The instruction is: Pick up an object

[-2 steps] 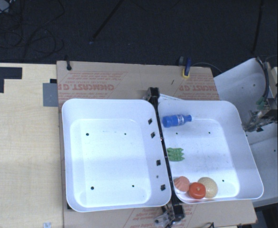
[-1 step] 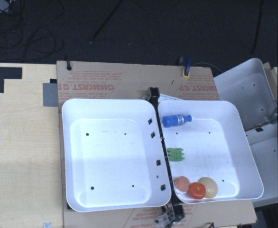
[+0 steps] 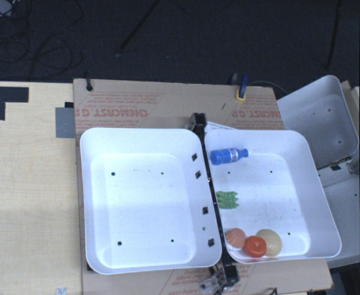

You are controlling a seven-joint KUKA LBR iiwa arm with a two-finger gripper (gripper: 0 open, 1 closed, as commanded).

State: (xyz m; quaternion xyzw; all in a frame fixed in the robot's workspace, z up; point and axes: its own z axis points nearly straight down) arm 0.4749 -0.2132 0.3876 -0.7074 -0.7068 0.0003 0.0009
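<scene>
The right bin (image 3: 303, 165) holds a small blue bottle (image 3: 228, 156) lying on its side near the far left corner. A green pea pod (image 3: 226, 200) lies by the bin's left wall. At the near left corner sit a pinkish round piece (image 3: 234, 237), a red round piece (image 3: 255, 246) and a tan round piece (image 3: 270, 241), close together.
The left bin (image 3: 137, 201) sits beside the right one, joined by a black clamp strip (image 3: 206, 183). Both rest on a cardboard sheet (image 3: 137, 106). A grey metal panel (image 3: 321, 112) stands at the right. A blue and yellow clip (image 3: 242, 88) sits at the cardboard's far edge.
</scene>
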